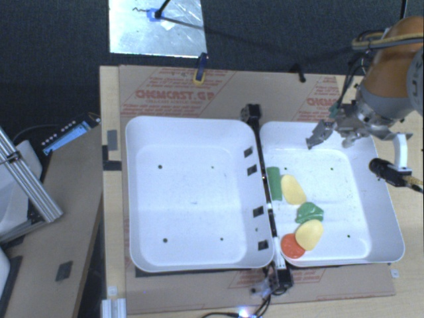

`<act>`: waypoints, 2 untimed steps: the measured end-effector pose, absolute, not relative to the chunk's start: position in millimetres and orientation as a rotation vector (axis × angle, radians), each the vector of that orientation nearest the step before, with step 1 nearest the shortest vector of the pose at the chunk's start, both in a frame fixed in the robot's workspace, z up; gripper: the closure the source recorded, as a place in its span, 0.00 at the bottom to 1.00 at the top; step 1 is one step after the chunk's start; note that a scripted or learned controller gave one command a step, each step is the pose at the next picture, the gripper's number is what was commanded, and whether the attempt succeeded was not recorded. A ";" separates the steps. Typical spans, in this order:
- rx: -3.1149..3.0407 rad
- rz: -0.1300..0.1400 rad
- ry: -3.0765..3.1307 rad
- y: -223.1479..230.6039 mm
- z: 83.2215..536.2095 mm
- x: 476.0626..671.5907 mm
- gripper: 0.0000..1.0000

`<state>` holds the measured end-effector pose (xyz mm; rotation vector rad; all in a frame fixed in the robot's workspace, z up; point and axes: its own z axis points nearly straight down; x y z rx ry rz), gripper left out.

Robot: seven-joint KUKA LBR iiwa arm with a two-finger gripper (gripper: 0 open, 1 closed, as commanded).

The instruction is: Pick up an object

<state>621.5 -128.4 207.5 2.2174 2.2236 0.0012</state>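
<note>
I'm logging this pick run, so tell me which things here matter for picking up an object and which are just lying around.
For the job:
gripper, over the right bin's far edge
right bin
green block
yellow piece
green piece
second yellow piece
red-orange piece

Lying about:
left bin
foil sheet
cardboard base

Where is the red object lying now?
The red object lies in the right bin, at its near left corner, touching the lower yellow piece and close to the divider between the bins.

Five objects (296, 214) in right bin (371, 197), near divider; left bin (192, 191) alongside
</note>
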 end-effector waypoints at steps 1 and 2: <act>2.211 0.005 2.231 -53.5 248.8 587.9 0.00; 2.211 0.006 2.230 -2.7 271.8 583.3 0.00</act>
